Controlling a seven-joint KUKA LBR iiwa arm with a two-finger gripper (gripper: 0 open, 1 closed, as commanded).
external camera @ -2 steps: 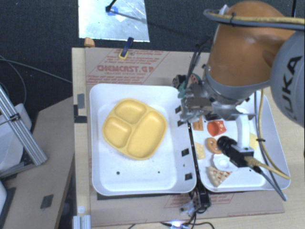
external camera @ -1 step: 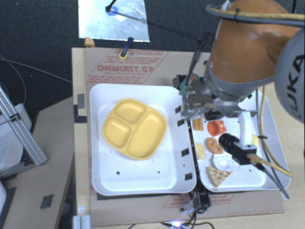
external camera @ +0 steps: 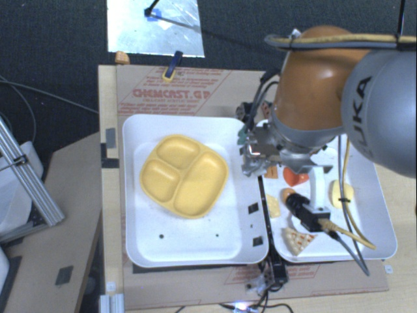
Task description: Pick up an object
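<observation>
Above left edge of right bin (external camera: 381,230): gripper (external camera: 255,160), grasp state cannot tell | contents mostly hidden by arm (external camera: 326,77)

Two white bins on the bench: the plate bin (external camera: 195,243) lies beside the gripper (external camera: 253,165), the food bin (external camera: 383,237) under it. One yellow divided plate (external camera: 184,175), well off from the gripper. Now the food bin, and I count five small pieces: one red piece (external camera: 297,177) and one orange bit (external camera: 272,173) close under the gripper, one pale wedge (external camera: 273,205), one pizza slice (external camera: 298,240), one pale yellow lump (external camera: 343,193). Beyond the gripper, outside the bins: one blue-and-yellow stick (external camera: 172,65), one tan block (external camera: 121,57), one silvery sheet (external camera: 155,16).
</observation>
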